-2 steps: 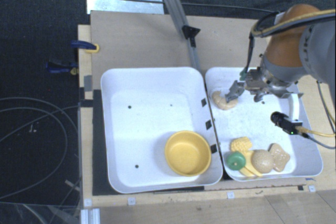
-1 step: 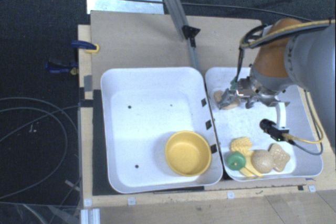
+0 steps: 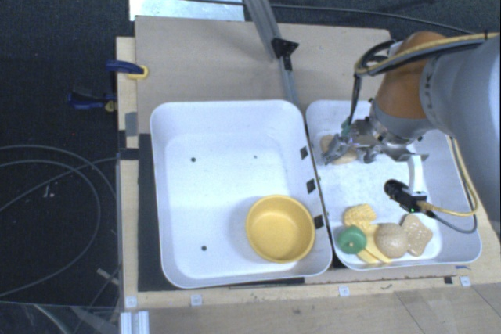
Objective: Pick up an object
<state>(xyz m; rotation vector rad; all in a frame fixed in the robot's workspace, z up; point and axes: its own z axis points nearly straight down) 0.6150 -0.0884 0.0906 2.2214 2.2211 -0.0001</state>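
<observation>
**Grey gripper low over a pale item at the right bin's far-left corner**

Grey and orange, the arm (image 3: pixel 438 90) reaches in from the right and has its gripper (image 3: pixel 354 146) down in the right bin (image 3: pixel 462 246), near that bin's far-left part. Just beside the gripper tip lies a small pale tan item (image 3: pixel 332 146), close to the wall shared with the left bin (image 3: pixel 180 121). Whether the gripper is released or clenched cannot be told from this angle, and nothing is plainly seen caught in it, so no grasp can be claimed.

The likely target, by my judgement, is that tan item. Its place is the trouble: it lies close against the bin wall, so one side of the gripper may meet the wall or the sloped floor, and the item could be nudged aside or pinched only at an edge and drop on lifting.

Other candidates lie well apart, clustered at the near end of the same bin: a yellow corn-like toy (image 3: pixel 359 215), a green round piece (image 3: pixel 351 239), a beige lump (image 3: pixel 391 240) and a tan cracker-like piece (image 3: pixel 416 234). These touch or overlap, so a grab there risks taking two at once or slipping off a rounded top. A yellow bowl (image 3: pixel 280 228) sits in the left bin's near-right corner. A yellow cable (image 3: pixel 450 209) trails by the wrist and could snag.
</observation>
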